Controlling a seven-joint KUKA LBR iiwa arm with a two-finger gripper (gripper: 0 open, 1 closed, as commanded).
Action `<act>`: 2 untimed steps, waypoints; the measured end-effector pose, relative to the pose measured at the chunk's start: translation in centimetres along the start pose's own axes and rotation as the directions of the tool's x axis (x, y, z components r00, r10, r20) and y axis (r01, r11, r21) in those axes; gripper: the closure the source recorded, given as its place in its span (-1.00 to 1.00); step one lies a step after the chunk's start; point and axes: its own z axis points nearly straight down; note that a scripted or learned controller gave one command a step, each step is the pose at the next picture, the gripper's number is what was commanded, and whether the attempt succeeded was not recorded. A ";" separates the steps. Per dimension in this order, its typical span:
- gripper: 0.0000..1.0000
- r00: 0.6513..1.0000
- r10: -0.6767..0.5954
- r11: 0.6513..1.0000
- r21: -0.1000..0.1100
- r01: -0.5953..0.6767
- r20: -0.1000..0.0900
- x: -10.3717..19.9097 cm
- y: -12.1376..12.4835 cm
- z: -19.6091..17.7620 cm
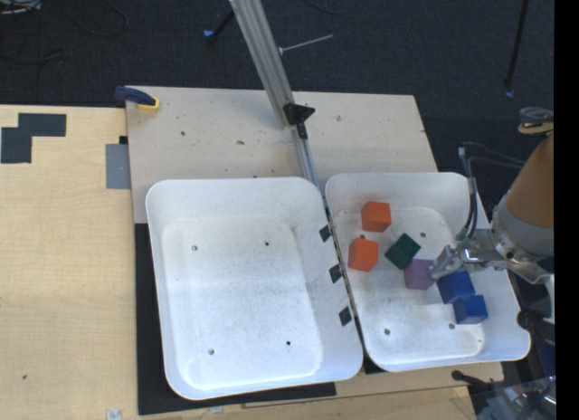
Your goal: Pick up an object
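Note:
The right bin (398, 355) holds several small blocks. Two orange blocks (375, 215) (363, 253) lie near its left wall, with a dark green block (403, 250) beside them. A purple block (418, 274) sits just left of my gripper (446, 264), which reaches in low from the right. Two blue blocks (455, 285) (470, 309) lie right below the gripper, the upper one partly under it. The gripper tip is close against the purple block and the upper blue block; contact cannot be judged.
The left bin (235, 364) stands beside the right one, sharing a middle wall with black clips (336, 273). A slanted aluminium rail (267, 56) rises behind the bins. The arm's body (534, 201) covers the right bin's far right edge.

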 end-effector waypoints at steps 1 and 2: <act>1.00 1.000 -0.001 1.000 -0.002 0.001 0.001 0.0 0.5 -6.2; 1.00 1.000 -0.001 1.000 0.003 0.001 -0.001 0.0 0.6 -7.6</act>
